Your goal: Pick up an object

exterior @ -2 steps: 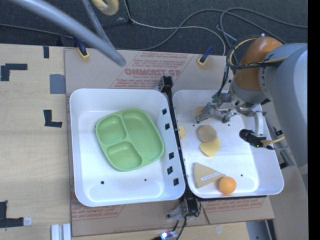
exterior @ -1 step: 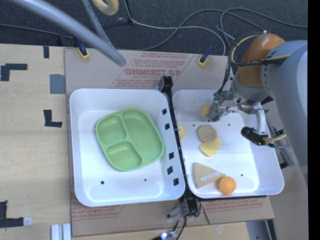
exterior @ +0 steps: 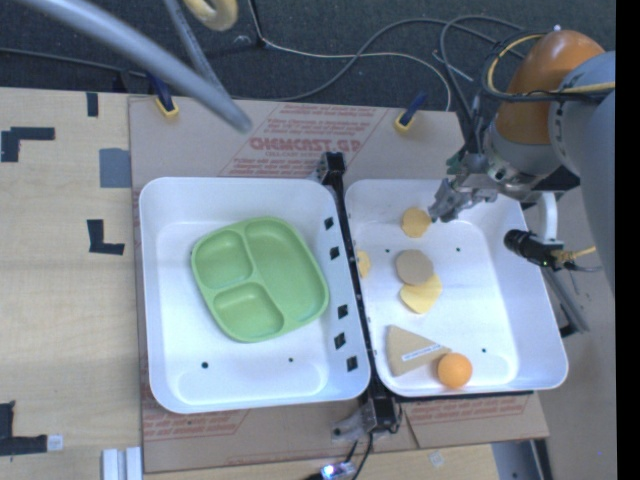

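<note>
**Yellow disc sat under the end effector**

The yellow disc [exterior: 416, 222] lay flat near the far edge of the right bin [exterior: 520, 298], with the end effector [exterior: 447, 206] just beside it; its state could not be told. The disc looked light, stiff and thin, best pinched across its rim.

The gripper [exterior: 447, 204] hangs just beside the yellow round piece [exterior: 416, 222], its fingers too small and dark to read. Left of that piece, a second yellow piece [exterior: 363, 263] is half hidden by the black divider [exterior: 345, 268]. The arm [exterior: 590, 118] is cut off by the picture's right edge.
</note>
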Robot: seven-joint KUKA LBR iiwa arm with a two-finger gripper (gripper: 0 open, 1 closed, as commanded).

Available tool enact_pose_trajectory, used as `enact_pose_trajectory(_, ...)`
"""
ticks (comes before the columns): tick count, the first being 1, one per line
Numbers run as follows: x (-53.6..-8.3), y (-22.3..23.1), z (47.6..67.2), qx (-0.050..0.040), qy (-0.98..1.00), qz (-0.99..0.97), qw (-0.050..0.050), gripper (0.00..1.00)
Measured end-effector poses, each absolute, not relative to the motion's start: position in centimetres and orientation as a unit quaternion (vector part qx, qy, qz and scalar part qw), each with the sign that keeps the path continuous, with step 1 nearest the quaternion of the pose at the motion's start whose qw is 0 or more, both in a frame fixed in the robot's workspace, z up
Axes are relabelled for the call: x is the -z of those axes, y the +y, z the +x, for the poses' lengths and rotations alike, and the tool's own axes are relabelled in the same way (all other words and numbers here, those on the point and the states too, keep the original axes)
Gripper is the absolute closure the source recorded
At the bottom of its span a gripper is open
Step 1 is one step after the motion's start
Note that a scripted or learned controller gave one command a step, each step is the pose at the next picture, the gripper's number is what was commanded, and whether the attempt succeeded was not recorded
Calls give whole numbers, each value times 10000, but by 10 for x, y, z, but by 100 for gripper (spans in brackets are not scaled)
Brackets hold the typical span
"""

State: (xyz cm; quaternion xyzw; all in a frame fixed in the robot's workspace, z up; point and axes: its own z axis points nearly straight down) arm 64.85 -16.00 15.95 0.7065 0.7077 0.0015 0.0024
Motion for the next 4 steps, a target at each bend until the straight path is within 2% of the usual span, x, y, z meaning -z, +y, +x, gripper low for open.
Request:
enact_pose_trajectory(2, -267, -177, 645, -10, 7076, 7066, 24, 100)
enact_pose_trajectory(4, -269, -77, 632, 1, 7089, 7053, -7, 100)
